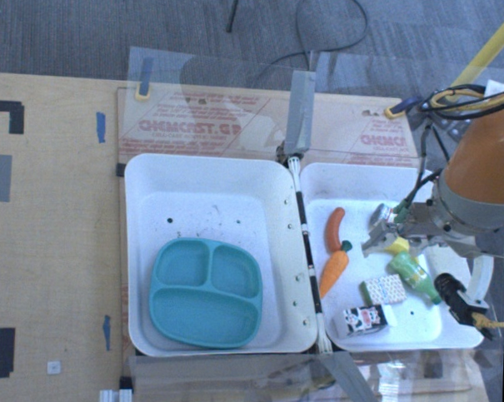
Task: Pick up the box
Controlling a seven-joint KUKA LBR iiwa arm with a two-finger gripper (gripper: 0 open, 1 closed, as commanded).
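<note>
The bench (pixel 49 254) is pale wood, marked along its left side with black tape corners (pixel 10 117) and a few scraps of blue tape (pixel 100 127). Beyond its far edge lies grey carpet (pixel 118 15) with a loop of black cable (pixel 331 20) on it. A clear sheet with faint red lettering (pixel 205 123) lies flat behind the two bins, and a strip of grey tape (pixel 300 106) runs down to the seam where they meet. The left bin (pixel 203 173) holds a teal divided plate (pixel 206 292) in its near half. Its white floor is speckled with small dark flecks. The right bin (pixel 353 188) is busier: a red sausage (pixel 335 228) and a carrot (pixel 333 273) lie end to end near its left wall. A green bottle (pixel 414 272) lies tilted toward the right, with a small yellow piece (pixel 398 245) just above it. The patterned box (pixel 384 288) sits between the carrot and the bottle, just beside the bottle's lower end. A black-and-white carton (pixel 365 318) lies near the front rim, just below the patterned box. The arm (pixel 479 164) comes in from the right, and the gripper (pixel 386 233) hangs over the yellow piece, apart from the patterned box — whether it is open or closed cannot be made out.
</note>
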